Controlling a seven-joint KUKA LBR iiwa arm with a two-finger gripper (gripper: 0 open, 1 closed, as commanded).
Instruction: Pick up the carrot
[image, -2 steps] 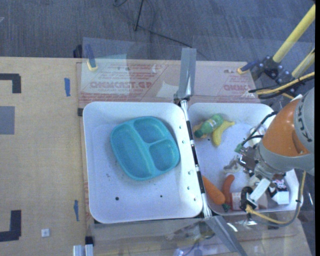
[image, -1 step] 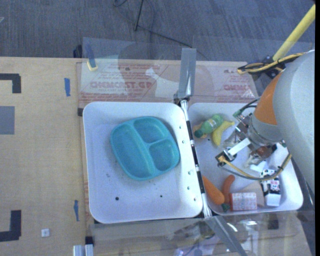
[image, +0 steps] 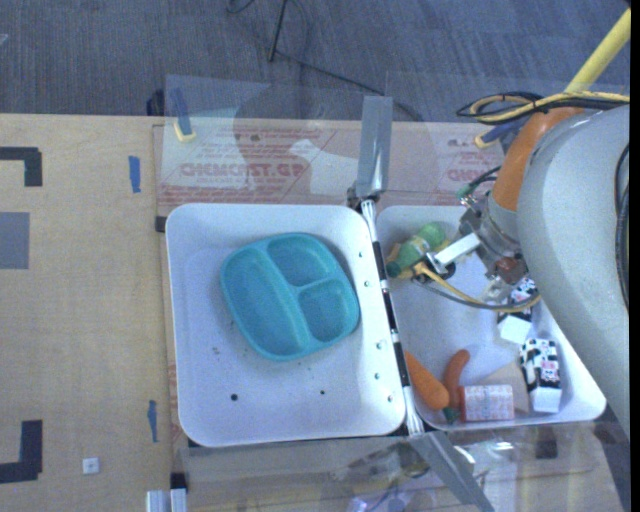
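Gripper (image: 497, 262) sits over upper part of right bin (image: 470, 320), beneath arm's orange band; finger state cannot be told, cables and wrist parts crowd it. Carrot (image: 425, 382) lies at bin's lower left, tilted, next to wall shared with left bin (image: 200, 400), well apart from gripper. Orange-red sausage-shaped piece (image: 456, 368) just right of carrot. Small pink-labelled box (image: 487, 402) near bin's lower edge. Black-and-white carton (image: 541, 372) at lower right. Green item (image: 415, 247) at upper left. Blue divided plate (image: 290, 295) rests in left bin.
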